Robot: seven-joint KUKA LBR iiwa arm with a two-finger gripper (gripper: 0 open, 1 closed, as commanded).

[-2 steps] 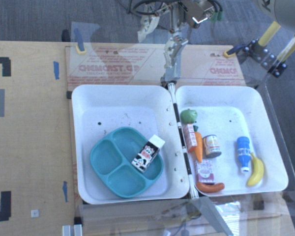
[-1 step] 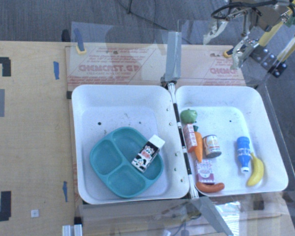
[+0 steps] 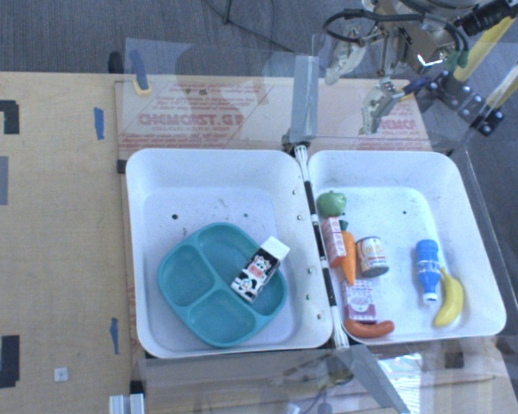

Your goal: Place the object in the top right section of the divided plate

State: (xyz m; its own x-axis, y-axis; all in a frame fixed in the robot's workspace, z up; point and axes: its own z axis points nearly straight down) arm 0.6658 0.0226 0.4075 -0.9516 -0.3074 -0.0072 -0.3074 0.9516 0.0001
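Here the gripper (image 3: 356, 83) hung above the far rim of the right bin (image 3: 475, 231), over the cardboard backing, its two pale fingers (image 3: 375, 110) spread well apart with nothing between them. Above it, at the upper right of the view, lay the wrist with a tangle of cables and yellow-and-black fittings. In the left bin (image 3: 155, 197) rested a teal divided plate (image 3: 190, 279), and a small milk carton (image 3: 261, 271) with a cow pattern lay tilted across the plate's upper right part, its white top end overhanging the plate's rim toward the right; whether it sat wholly within that section or partly on the dividing ridge could not be told. The right bin held several items near its left wall: a green round fruit (image 3: 331, 203), beneath it a red-and-white packet (image 3: 333, 238) touching an orange carrot (image 3: 349, 257), then a small can (image 3: 372, 256) just beside the carrot, a pink packet (image 3: 359, 299), and a red sausage (image 3: 368, 327) at the near edge. Farther right, well apart from these, a blue bottle (image 3: 426, 269) lay lengthwise, touching a yellow banana (image 3: 450, 300) on its right side.
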